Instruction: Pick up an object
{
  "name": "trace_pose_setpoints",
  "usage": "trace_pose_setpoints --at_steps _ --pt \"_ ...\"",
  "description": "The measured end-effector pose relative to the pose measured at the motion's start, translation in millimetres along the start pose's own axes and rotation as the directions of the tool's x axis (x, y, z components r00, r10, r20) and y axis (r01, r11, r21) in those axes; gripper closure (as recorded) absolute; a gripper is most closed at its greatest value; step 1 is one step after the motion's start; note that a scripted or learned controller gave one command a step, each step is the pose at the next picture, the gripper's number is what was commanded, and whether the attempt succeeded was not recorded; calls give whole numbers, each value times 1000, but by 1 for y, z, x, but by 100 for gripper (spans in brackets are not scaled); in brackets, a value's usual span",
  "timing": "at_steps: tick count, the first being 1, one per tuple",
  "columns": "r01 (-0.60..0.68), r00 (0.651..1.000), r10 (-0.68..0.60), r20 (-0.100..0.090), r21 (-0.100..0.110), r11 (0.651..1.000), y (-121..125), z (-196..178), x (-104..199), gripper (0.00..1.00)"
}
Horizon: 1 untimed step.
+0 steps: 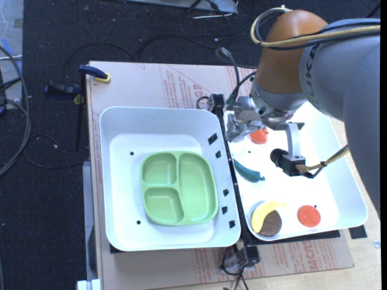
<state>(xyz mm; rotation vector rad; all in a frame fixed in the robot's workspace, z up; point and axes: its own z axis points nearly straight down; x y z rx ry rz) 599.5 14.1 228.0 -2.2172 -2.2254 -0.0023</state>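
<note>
Hangs low over the far left corner of the right bin [341,174], reaching in from the bin's right side: gripper [269,128], under the grey arm [338,59] with its orange band. Cannot tell whether open or closed; wrist and cabling hide the jaws. Nothing seen clamped, nothing raised off the bin's floor.

Lies in that same far left corner, just beside or partly beneath the gripper: small orange-red piece [259,136], the likeliest target. Whether touched, cannot tell.

Rest elsewhere in the right bin: teal curved piece [247,171] along its left wall, near the middle; yellow-and-brown piece [268,219] at the near left corner; red disc [309,215] near the near rim, toward the centre. Sits beyond the bin's left wall, in the left bin [115,162]: green divided plate [179,187].

Judged early to midway: approach made, descent apparently close to done. Left to do: close on one object, lift it, and show it held above the bin floor.
</note>
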Motion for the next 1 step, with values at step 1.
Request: trace_pose_setpoints --at_steps 1 --pt "-1 1000 1 0 2 1000 2 4 43 100"
